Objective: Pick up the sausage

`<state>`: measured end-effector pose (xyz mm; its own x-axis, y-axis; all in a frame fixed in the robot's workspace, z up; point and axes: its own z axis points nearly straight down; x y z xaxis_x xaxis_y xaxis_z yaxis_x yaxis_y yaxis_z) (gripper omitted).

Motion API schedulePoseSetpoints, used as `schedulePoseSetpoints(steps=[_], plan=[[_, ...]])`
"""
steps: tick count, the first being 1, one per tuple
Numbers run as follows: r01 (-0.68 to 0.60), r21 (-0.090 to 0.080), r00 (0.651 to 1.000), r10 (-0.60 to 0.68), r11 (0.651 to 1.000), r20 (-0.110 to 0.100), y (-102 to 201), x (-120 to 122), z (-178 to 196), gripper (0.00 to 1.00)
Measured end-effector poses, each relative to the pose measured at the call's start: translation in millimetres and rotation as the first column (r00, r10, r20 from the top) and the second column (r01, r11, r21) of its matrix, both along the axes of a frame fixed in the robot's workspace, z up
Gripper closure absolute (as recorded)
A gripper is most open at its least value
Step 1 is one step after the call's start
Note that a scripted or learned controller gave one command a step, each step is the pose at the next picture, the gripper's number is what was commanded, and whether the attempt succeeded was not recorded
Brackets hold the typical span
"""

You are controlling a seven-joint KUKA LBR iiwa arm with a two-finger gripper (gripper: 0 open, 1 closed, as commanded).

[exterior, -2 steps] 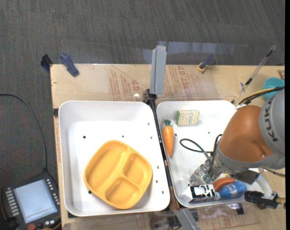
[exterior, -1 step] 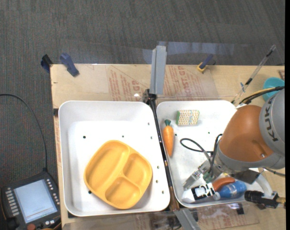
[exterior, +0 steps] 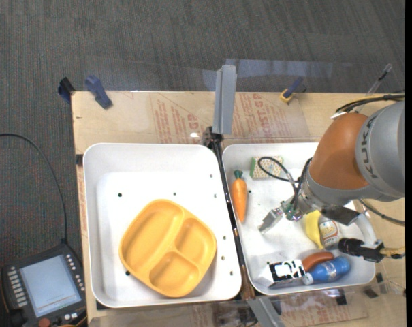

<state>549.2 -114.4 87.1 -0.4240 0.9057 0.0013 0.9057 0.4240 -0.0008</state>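
Grey arm with orange band (exterior: 349, 162) reaches over the right shallow white bin (exterior: 257, 281). Left shallow white bin (exterior: 97, 169) holds a yellow three-compartment plastic tray (exterior: 167, 247). Two-finger gripper (exterior: 272, 219) hovers released, grasping nothing, beside an orange toy carrot (exterior: 240, 196). Reddish-brown sausage (exterior: 317, 258) lies near the right bin's front edge, touching a blue bottle (exterior: 328, 271).

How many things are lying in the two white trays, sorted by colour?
Orange: 1, the carrot
Yellow: 2, the divided plate and a yellow item
Reddish-brown: 1, the sausage
Blue: 1, a bottle
Green-patterned: 1, a small pad
Black-and-white: 1, a small box
Total: 7
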Motion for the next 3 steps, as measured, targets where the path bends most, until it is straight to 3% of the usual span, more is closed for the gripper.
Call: schedulePoseSetpoints(steps=[1, 2, 3], plan=[[0.259, -0.001, 0.966, -0.259, 0.966, 0.000, -55.2, 51.5, -0.1, 0.00], [0.034, 0.001, 0.999, -0.034, 0.999, -0.003, 31.6, 30.4, -0.5, 0.00], [0.321, -0.001, 0.947, -0.321, 0.947, 0.000, 8.7, 86.9, 0.5, 0.00]])
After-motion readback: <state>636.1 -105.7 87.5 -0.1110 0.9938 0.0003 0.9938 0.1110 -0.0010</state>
